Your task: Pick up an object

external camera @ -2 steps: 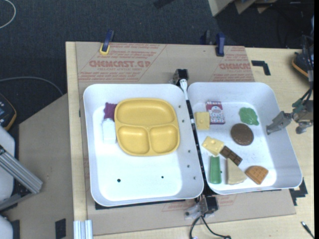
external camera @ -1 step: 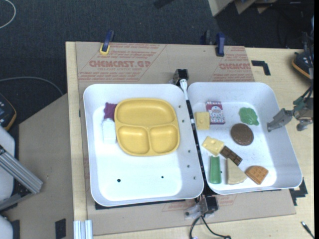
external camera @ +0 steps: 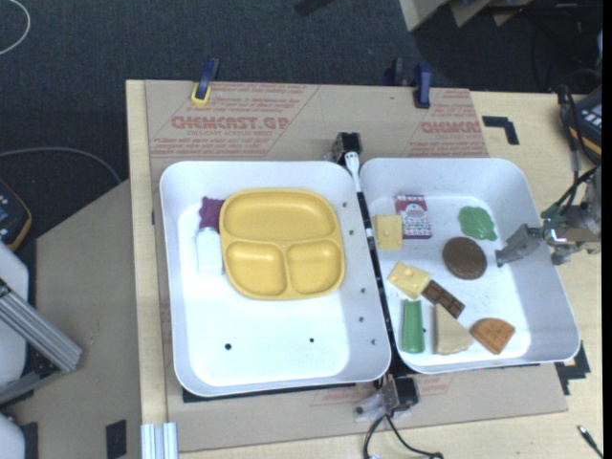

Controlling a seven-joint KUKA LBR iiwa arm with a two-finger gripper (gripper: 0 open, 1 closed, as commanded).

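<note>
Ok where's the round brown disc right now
The round brown disc lies in the right white bin, below the green leafy piece, just left of the gripper.

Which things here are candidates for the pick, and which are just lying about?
Job:
pincer at the right bin's edge
brown disc
green leaf
pink carton
cheese wedge
green stick
waffle

Lying about:
yellow tray in the left bin
clamps
</note>
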